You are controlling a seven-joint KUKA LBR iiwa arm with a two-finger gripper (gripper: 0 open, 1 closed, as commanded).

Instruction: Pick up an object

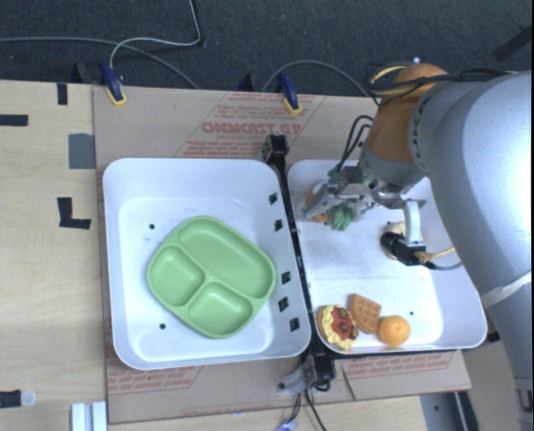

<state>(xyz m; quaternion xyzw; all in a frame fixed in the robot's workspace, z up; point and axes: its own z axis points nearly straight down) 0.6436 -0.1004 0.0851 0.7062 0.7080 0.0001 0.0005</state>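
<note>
Gripper [337, 203] over green toy [341, 218].

We make out red print on the cardboard sheet [240, 124] behind the bins, reading roughly "CHEMCAST"; smaller lines beneath stay illegible.

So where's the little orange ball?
The orange ball sits in the right bin, near its front edge, touching the waffle piece on its left, with the pizza slice just beyond.
</note>
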